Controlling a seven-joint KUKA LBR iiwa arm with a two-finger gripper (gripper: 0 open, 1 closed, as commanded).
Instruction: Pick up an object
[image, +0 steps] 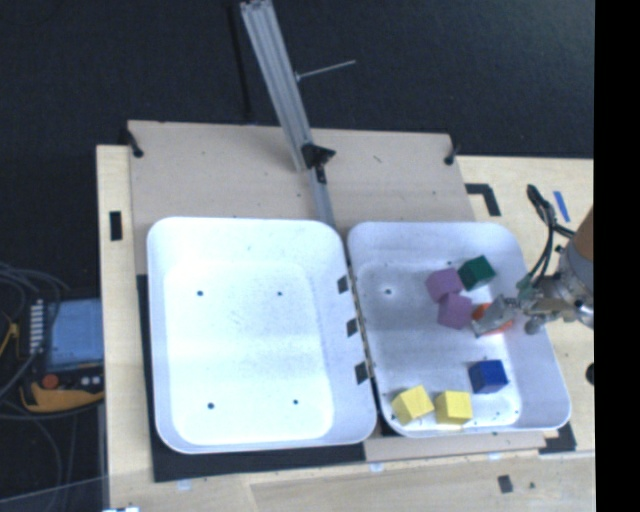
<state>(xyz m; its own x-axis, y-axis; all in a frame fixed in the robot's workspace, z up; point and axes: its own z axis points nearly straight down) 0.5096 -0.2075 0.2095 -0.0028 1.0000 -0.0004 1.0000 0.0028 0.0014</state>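
Counting two purple blocks (448, 297), two yellow (430, 405), one green (477, 271), one blue (488, 376); tool (510, 315) state unclear.

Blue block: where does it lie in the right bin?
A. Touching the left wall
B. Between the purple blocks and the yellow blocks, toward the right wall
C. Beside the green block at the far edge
B: the blue block sits below the purple blocks and above the yellow blocks, toward the right wall of the right bin.
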